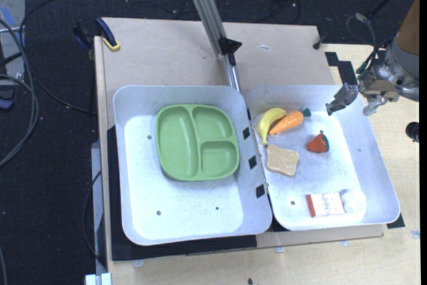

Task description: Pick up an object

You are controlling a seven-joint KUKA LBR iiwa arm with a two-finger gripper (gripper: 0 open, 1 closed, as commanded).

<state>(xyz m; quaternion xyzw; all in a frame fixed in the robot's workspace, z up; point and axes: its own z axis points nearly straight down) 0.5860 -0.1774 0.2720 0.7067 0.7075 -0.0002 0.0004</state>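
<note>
Objects lie in the right bin (pixel 373 163): a banana (pixel 268 122) and a carrot (pixel 288 121) touch each other near its far left corner, the carrot's green end pointing toward the far edge. A strawberry (pixel 318 143) sits near the bin's middle, apart from the rest. A toast slice (pixel 282 160) lies just this side of the banana, by the left edge. A red-and-white carton (pixel 327 204) rests near the front edge, with a pale round item (pixel 353 199), too washed out to identify, just beside it toward the front right corner. The left bin (pixel 133 210) holds a green divided plate (pixel 198 142) toward its far edge. The gripper (pixel 352 99) hangs over the right bin's far right corner, fingers apart, with nothing between them.
</note>
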